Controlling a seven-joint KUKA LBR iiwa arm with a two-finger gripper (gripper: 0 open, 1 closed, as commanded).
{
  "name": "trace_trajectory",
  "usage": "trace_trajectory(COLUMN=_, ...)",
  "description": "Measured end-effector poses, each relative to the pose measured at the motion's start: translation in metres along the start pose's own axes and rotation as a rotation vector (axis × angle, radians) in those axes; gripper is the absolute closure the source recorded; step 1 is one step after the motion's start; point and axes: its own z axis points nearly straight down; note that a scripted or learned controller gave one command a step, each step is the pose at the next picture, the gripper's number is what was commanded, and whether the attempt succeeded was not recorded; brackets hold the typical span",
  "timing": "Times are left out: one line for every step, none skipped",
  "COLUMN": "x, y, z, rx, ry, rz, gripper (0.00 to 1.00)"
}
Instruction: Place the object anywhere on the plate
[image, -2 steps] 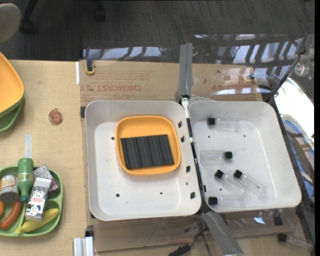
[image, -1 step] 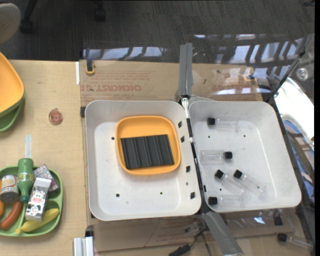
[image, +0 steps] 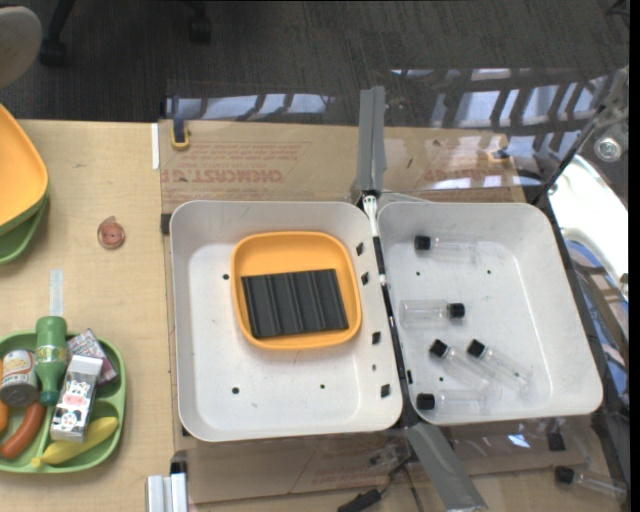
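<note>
Black ridged slab (image: 296, 304) on orange plate (image: 294, 251)

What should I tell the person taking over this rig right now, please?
Arm: not over either bin at this moment.
Plate: orange, in the left bin, with a dark ridged slab lying flat on it.
Right bin: five clear vials with black caps, lying loose, for instance one near the top and one at the bottom edge.
Done: the slab rests on the plate, so the placement looks complete if the slab is the object.
Left: confirm that; otherwise a vial must go to the plate.
</note>
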Motion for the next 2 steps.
trace_trajectory(x=0.0002, y=-0.0006, z=-0.0005, rx=0.000, ry=0.000, rz=-0.240, gripper=1.00)
trace_trajectory(x=0.0010, y=-0.0013, z=-0.0001, rx=-0.001, ry=-0.001, rz=-0.598, gripper=1.00)
